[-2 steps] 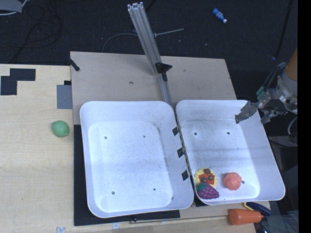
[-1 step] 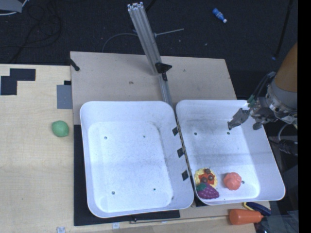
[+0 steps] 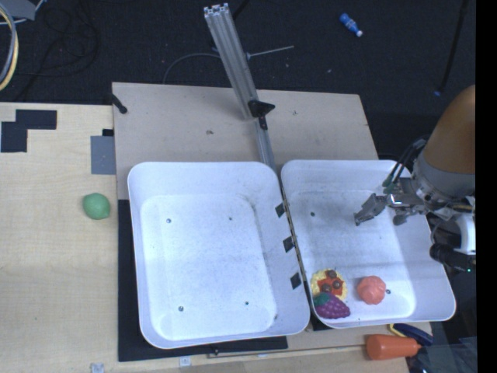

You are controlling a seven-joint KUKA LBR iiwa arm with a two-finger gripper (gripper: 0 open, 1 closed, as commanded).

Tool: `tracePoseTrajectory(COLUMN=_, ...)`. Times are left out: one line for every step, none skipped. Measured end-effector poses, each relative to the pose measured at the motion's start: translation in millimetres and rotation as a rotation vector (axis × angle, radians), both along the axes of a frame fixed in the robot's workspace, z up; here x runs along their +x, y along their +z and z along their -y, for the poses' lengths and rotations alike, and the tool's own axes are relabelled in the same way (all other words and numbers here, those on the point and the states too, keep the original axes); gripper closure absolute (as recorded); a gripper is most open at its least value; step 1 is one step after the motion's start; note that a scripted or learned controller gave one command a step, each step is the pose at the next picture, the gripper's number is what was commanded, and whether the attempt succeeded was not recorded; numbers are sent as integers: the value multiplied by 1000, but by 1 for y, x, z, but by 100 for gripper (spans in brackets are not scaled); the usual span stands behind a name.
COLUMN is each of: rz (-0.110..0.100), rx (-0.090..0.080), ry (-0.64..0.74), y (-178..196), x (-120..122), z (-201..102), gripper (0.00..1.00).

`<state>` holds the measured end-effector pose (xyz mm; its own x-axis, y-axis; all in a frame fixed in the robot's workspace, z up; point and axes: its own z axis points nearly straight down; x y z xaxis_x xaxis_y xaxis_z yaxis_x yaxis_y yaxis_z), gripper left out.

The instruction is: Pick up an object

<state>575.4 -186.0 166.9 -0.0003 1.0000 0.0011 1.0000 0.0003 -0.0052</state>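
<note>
The arm [image 3: 450,142] reaches in from the right, its orange band above the grey wrist, and its gripper [image 3: 380,208] hangs over the upper right part of the right bin [image 3: 342,179]. One dark finger points left toward the middle of that bin, another lies nearer the wrist, and they look spread apart with nothing between them. Low in the right bin, close to its front wall, lie the toys: a small yellow toy with red spots [image 3: 327,280] touching a purple bunch of toy grapes [image 3: 332,307] just below it, and beside them to the right a round orange-red toy fruit [image 3: 372,289], a little apart from the grapes. All three lie well below the gripper and are not touched by it. The left bin [image 3: 155,185] sits side by side with the right one, the two rims meeting along a line with small black clips. On the bench [image 3: 46,231] to the left of the bins rests a green ball [image 3: 96,206]. Outside the right bin, beside its front edge, lies an orange carrot-like toy [image 3: 390,346]. A metal rail [image 3: 233,57] slants down from the upper middle toward the seam between the bins
</note>
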Motion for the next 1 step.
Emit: tracePoseTrajectory(rz=0, rx=0, ry=0, y=-60, x=-8, z=2, gripper=0)
